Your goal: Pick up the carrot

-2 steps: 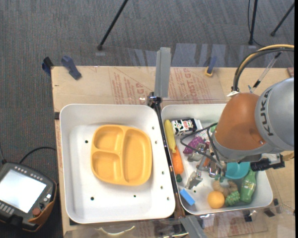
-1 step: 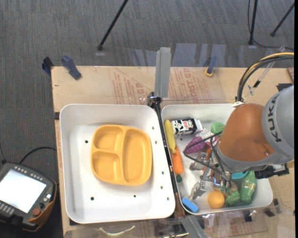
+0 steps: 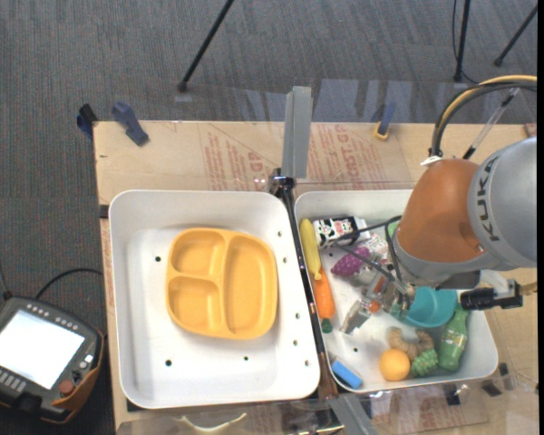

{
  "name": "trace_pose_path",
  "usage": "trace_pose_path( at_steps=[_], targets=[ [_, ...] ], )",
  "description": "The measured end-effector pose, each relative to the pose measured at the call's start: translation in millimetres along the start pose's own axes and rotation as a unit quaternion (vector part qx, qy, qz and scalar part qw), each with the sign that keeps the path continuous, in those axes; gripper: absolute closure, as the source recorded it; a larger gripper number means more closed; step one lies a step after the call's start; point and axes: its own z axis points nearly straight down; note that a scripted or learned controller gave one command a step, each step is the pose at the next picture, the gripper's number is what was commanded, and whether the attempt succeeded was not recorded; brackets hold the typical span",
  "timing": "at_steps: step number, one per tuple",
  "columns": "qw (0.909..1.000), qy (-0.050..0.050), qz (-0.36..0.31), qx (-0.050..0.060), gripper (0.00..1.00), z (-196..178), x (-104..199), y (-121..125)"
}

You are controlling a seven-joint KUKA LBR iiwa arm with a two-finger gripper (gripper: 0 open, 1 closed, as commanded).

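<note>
The carrot (image 3: 324, 299), orange with a green end toward the front, lies along the left wall of the right bin (image 3: 486, 370), just below a yellow banana-like piece (image 3: 309, 247). My gripper (image 3: 364, 312) hangs low over the bin's middle, a short way right of the carrot and apart from it. Its fingers look open, with nothing of the carrot between them. The grey arm with its orange band (image 3: 444, 216) covers the bin's right back part.
Around the gripper lie purple grapes (image 3: 352, 263), a black-and-white carton (image 3: 335, 229), a teal cup (image 3: 432, 306), a green bottle (image 3: 453, 341), an orange fruit (image 3: 394, 364) and a blue piece (image 3: 346, 372). The left bin (image 3: 136, 333) holds a yellow divided plate (image 3: 222, 282).
</note>
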Motion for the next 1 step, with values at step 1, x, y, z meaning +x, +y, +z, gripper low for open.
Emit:
trace_pose_path(
  at_steps=[1],
  targets=[
    [0.9904,0.002,0.139,0.001,0.00,1.3,54.6,-32.9]
  ],
)
